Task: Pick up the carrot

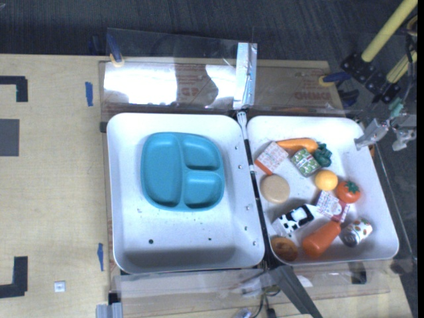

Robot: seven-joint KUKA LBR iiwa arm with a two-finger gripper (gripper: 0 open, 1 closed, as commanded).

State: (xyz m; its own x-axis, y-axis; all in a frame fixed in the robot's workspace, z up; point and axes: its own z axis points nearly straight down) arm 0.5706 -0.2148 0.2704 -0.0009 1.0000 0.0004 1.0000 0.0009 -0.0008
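Up at the right edge of the view, the tool (391,126) hangs over the far right corner of the right bin (387,244); its metal parts are small and cluttered there, and I cannot tell how it is set. Nothing shows in its grip.

The carrot (298,144) lies in the far part of the right bin, orange, lengthwise left to right, with its green top (322,155) pointing right toward the tool. It sits to the left of the tool and apart from it, with bare white bin floor between them. A red-and-white packet (271,158) touches the carrot's near left side, and a green packet (305,162) lies just below it.

Nearer the camera in the same bin are a yellow ball (325,180), a tomato (348,191), a tan disc (275,189), a black-and-white cow toy (296,220) and an orange bottle (321,238).

The left bin (126,244) holds a blue divided plate (181,170). Both bins rest on the counter (46,197).
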